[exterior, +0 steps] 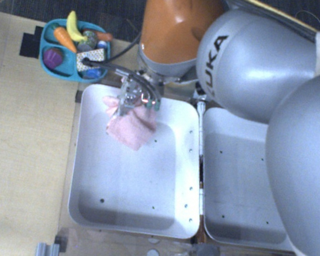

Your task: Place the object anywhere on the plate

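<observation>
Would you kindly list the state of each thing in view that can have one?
gripper: low over the left bin's far end, at the pink cloth.
pink cloth: crumpled, lying in the left bin.
left bin: holds the cloth.
blue tray: filled with toy food, beyond the bins.

The one camera sat high above the pale wooden bench (15, 148) and looked down at a slant. It was close enough that the big grey robot arm with the orange band (268, 70) took up much of the top and right. The two shallow white plastic bins (133, 211) lay side by side near the middle and low part. A small blue plastic tray of toy food (70, 47) showed by the bench's far edge, upper left. Dark floor lay past that edge.
</observation>
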Available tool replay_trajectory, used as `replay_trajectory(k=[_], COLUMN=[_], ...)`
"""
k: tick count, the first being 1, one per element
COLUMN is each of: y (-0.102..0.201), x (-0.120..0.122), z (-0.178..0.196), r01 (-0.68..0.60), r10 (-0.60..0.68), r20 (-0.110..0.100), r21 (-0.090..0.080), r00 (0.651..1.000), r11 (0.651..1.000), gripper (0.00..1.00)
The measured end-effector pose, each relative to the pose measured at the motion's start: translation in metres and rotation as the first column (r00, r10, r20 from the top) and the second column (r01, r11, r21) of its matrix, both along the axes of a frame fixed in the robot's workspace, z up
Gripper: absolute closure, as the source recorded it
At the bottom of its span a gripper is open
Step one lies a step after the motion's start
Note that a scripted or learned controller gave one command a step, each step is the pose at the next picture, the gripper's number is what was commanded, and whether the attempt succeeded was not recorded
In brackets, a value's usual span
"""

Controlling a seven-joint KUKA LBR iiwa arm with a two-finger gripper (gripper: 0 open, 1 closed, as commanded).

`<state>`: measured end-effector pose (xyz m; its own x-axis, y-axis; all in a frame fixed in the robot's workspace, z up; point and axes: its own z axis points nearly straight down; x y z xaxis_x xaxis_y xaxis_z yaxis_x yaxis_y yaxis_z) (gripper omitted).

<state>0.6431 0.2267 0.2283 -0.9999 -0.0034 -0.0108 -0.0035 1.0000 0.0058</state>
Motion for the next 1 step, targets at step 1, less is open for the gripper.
replay_trajectory(k=[1], y=[-0.0001], x=[0.0002], z=[0.0006], r01=[0.0], r10=[0.0], r20=[0.001], r21=[0.0], r00=[1.0], r11=[1.0], gripper=[0.0])
